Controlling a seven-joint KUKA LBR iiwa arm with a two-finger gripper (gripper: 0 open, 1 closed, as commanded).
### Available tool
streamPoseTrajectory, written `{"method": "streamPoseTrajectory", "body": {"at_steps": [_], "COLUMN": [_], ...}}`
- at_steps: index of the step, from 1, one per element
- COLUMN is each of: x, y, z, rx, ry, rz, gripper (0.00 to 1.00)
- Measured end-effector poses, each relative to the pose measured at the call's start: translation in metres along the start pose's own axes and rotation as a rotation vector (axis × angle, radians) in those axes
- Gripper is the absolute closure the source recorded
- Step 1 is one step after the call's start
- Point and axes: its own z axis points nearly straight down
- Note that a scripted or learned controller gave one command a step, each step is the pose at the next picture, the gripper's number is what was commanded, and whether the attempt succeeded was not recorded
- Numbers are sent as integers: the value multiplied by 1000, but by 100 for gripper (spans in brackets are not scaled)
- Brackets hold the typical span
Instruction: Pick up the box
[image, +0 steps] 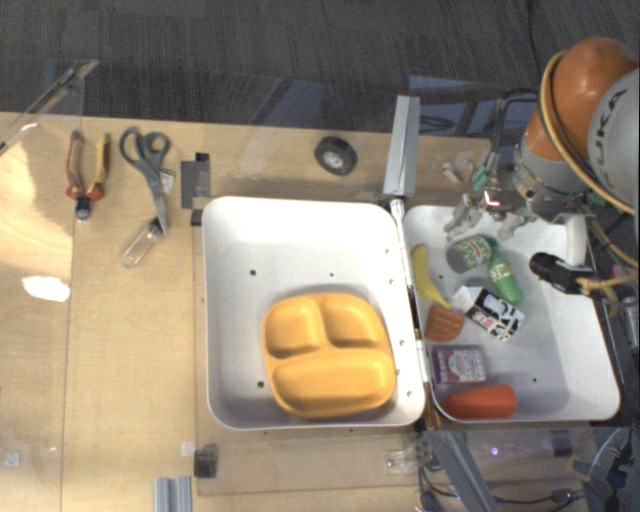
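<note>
Nothing done: the box (461, 364) is not yet lifted.
Box: it lies flat in the right bin (590, 385), beside a red item (479, 401).
Gripper (487, 208): held above the bin's far end; finger state cannot be told.
Left: reach, grasp, lift.

Wooden bench (100, 380): two bins (230, 300), scissors (150, 165), pliers (85, 170), tape roll (336, 155).

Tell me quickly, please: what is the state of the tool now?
Tool: cannot be told; it hovers over the right bin's far end, above the green bottle.
</note>
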Motion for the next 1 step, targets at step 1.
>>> {"method": "streamPoseTrajectory", "body": {"at_steps": [1], "x": [-31], "y": [-63], "z": [113], "rx": [-11], "ry": [-2], "rz": [80], "gripper": [0]}}
